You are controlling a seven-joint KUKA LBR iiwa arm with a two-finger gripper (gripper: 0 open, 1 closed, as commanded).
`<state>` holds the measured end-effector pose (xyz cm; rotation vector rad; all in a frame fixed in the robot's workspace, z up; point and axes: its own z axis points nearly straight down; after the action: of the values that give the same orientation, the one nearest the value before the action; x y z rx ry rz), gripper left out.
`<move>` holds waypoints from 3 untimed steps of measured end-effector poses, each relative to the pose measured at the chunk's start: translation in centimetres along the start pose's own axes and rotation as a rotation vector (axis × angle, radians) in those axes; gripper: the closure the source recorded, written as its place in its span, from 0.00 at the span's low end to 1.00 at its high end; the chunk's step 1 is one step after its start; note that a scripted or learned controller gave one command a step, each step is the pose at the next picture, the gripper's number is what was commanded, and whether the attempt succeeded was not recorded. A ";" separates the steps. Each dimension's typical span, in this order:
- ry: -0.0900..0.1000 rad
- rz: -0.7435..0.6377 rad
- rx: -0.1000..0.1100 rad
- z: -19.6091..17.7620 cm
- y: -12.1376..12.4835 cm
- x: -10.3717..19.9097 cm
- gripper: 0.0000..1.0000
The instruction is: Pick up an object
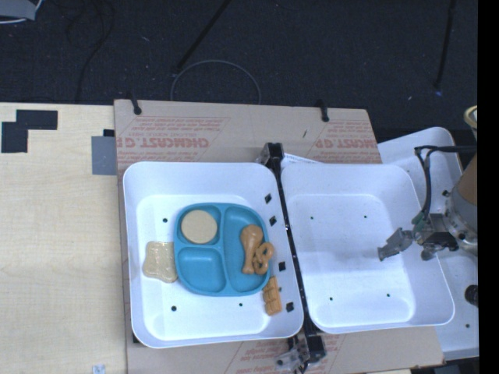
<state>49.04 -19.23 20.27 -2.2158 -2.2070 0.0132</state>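
- the gripper (401, 244) is hovering over the right bin (355, 318), fingers spread, gripping nothing.
- the objects are lying in the left bin (148, 185), on and beside the blue tray (204, 275); picking is not yet done.

Two white bins sit side by side on a cardboard sheet (234, 135) with reversed red lettering. The left bin (148, 181) and right bin (351, 181) meet at a black central joint (287, 240). The sheet lies on a light wooden surface (54, 248) marked with black shapes (27, 127) and a grey square (102, 154). Beyond the surface, dark carpet (327, 45) carries loose cables (214, 76).
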 end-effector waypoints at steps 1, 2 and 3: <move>-0.003 -0.004 -0.012 -0.7 0.3 0.0 0.00; -0.001 -0.005 -0.009 4.5 1.2 0.6 0.00; 0.000 -0.004 -0.008 10.7 0.5 0.7 0.00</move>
<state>49.38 -18.49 9.56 -2.2160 -2.2149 0.0054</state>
